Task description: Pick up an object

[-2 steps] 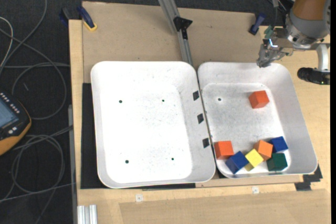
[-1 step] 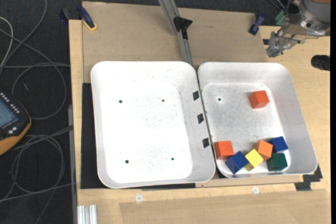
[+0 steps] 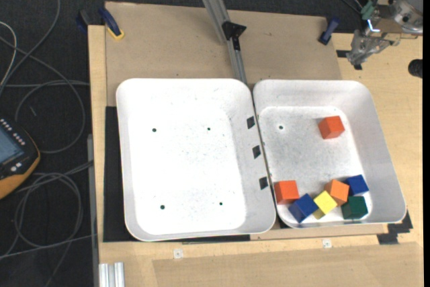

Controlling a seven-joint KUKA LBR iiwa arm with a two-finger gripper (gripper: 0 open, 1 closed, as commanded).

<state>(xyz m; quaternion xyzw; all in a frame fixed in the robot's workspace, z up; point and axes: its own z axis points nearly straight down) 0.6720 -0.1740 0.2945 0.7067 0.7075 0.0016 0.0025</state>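
The arm's gripper [image 3: 366, 44] hangs at the upper right, above the bench [image 3: 201, 37] beyond the right bin [image 3: 379, 124], well apart from the blocks. Its fingers are too small and cluttered to tell whether they are parted or closed. An orange block [image 3: 330, 127] sits alone; other blocks [image 3: 322, 201] cluster at that bin's near edge.
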